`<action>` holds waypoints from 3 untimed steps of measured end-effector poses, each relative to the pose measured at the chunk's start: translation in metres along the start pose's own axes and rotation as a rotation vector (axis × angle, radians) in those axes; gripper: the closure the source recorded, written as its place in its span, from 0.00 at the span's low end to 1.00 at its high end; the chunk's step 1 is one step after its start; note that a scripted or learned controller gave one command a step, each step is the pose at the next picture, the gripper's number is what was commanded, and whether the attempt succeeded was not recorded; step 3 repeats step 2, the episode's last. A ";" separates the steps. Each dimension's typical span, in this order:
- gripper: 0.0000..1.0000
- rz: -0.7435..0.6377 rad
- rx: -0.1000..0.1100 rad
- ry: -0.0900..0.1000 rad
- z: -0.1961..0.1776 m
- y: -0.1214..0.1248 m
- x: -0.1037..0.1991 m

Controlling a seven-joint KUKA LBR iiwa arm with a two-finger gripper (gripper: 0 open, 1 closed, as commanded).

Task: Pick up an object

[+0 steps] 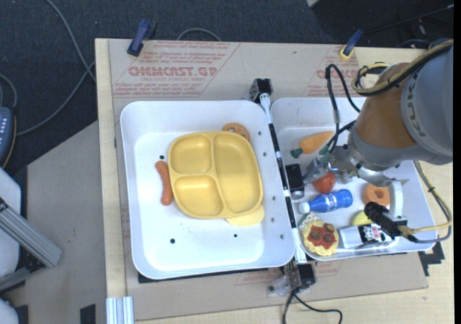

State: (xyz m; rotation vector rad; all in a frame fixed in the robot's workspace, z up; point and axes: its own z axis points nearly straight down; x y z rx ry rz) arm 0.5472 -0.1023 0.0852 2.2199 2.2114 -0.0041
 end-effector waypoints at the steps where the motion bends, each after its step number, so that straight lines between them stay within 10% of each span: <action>1: 1.00 -0.002 -0.002 0.004 -0.010 0.001 0.003; 2: 1.00 -0.005 0.003 0.009 -0.100 0.021 0.085; 3: 1.00 -0.005 0.003 0.009 -0.100 0.021 0.085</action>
